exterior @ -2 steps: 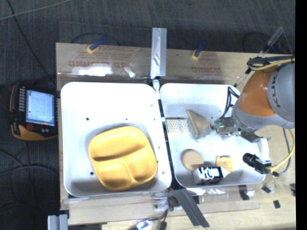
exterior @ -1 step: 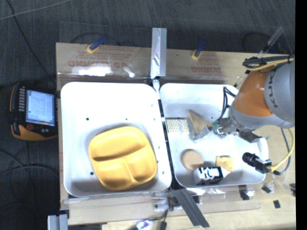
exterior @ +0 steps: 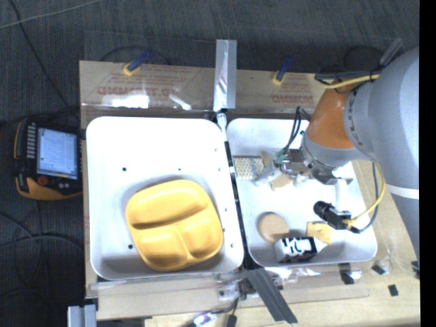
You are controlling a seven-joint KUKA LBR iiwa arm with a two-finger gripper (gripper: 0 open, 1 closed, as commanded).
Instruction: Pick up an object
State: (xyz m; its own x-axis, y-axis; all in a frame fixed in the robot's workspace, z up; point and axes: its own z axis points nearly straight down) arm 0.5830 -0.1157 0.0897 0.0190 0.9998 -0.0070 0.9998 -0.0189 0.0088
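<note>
Single cam, fixed overhead, looking down at slight slant; mid-range, w/ left bin (exterior: 136, 148) & right bin (exterior: 262, 138) both in frame, arm (exterior: 398, 114) at right edge

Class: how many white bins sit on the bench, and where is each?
2. The left bin holds a yellow tray; the right bin lies beside it. None seems hidden.

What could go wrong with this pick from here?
1. The gripper is among small clutter in the right bin. A pale scrap and a mesh pad lie close by, so it may push them aside rather than grasp one.
2. The disc looks flat and could slip out.
3. The yellow tray looks too wide for the gripper.
</note>
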